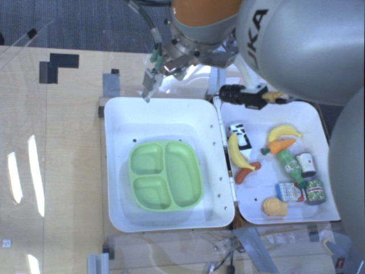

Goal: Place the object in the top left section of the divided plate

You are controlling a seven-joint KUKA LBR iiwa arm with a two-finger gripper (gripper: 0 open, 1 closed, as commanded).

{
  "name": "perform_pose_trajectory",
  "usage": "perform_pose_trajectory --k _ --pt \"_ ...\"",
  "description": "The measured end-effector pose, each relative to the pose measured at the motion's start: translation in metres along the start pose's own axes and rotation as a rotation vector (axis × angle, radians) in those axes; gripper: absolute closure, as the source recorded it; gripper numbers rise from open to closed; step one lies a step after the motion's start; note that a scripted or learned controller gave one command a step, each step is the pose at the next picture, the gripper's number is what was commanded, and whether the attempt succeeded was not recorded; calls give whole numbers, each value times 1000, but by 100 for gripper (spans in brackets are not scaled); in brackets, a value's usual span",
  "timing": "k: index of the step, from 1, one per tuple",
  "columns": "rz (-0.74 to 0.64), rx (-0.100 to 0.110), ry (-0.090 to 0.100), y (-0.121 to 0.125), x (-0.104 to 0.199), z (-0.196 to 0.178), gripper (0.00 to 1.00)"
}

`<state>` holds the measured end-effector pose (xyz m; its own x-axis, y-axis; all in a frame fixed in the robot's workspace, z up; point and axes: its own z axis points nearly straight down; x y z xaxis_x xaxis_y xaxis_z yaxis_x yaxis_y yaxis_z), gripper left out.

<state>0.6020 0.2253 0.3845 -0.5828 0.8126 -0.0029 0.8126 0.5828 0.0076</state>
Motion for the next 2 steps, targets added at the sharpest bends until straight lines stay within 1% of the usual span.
perform_pose_trajectory --k 1,2 --pt "-10 -5 -2 2 2 -11 100" --pt "-19 -12 -4 4 3 -23 100"
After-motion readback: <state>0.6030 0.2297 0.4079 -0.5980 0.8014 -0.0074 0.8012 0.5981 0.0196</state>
